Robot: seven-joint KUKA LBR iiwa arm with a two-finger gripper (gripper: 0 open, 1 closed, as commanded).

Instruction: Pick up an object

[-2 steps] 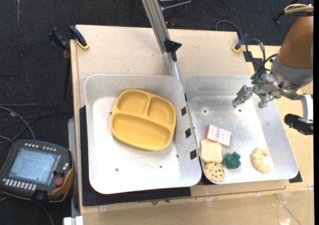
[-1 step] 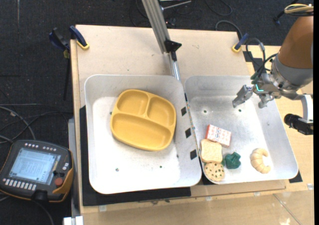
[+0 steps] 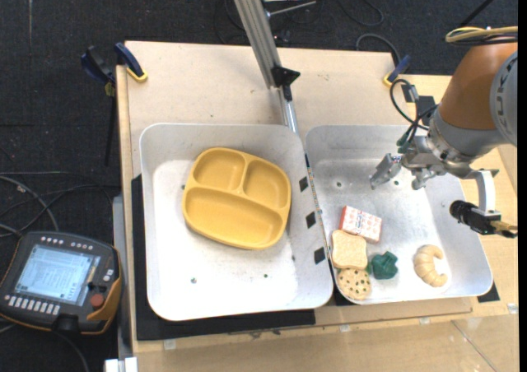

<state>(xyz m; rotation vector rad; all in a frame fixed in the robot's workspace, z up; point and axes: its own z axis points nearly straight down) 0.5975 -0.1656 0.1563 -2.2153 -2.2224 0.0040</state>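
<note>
We find the tool (image 3: 401,173) over the upper part of the right bin (image 3: 329,148), its two fingers spread apart with nothing between them. It hangs clear of every item, so we judge the approach step to be in hand: no grasp has begun.

The candidates lie in the lower part of that bin. Nearest the tool is the pink-and-white packet (image 3: 361,223). Just below it sit the bread slice (image 3: 349,250) and the cookie (image 3: 355,283), with the green toy (image 3: 383,265) beside them and the croissant (image 3: 431,265) further right.

The left bin (image 3: 156,197) carries the yellow divided plate (image 3: 237,197).

Next, we judge that the tool must travel toward the lower part of the bin, centre over one item, descend with fingers astride it, then close. The packet, bread and cookie crowd together; the croissant stands freer.
</note>
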